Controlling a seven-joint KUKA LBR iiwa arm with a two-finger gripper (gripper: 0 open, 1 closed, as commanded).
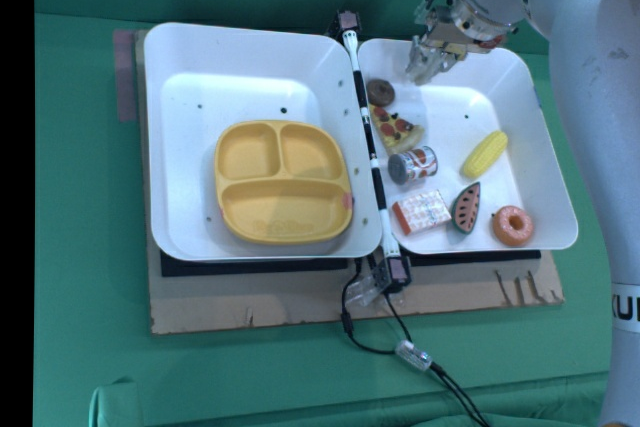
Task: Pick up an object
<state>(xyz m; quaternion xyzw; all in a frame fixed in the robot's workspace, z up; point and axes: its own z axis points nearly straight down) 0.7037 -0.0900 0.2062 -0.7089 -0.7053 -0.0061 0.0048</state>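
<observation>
Jaws (425, 63) hover over the right bin's (540, 115) far-left corner, gripping nothing, fingers slightly apart; below them the chocolate donut (380, 92) sits by the pizza slice (397, 130), corn (484, 154) mid-bin

You look down from one fixed camera above the bench, tilted at a slant. It takes in both bins, the left bin (180, 55) and right bin (540, 205), from moderate range, with the arm (590, 35) entering from your right.
</observation>
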